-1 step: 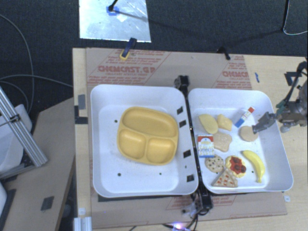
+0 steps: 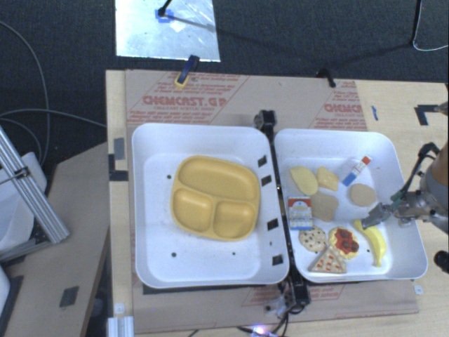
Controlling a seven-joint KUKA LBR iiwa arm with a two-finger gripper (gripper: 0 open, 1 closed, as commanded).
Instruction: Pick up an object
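Now, on my screen, the gripper hangs low over the right bin, reaching in from the right edge of the camera view, its dark tip just above the upper end of a yellow banana. I cannot tell from this angle how its tip is set, and I see nothing held in it.

Most of the small items lie to the left of the gripper in that same bin. Just beside its tip, up and to the left, sits a round tan biscuit. Further up from there lies a white tube with a red end and a blue band, tilted across the bin floor. Left of the tube are two pale yellow pieces, a small one and a larger oval one, side by side. Below them rests a beige slice of bread, and touching its left side a small red and white carton. Down and to the left of the gripper sit a round red-topped tart, a speckled cookie and a pizza slice, close together near the bin's front wall.

Well apart from the gripper, across the black divider, the left bin holds a yellow tray with three compartments, lying flat near the middle. Both bins rest on a sheet of brown cardboard printed with red lettering.
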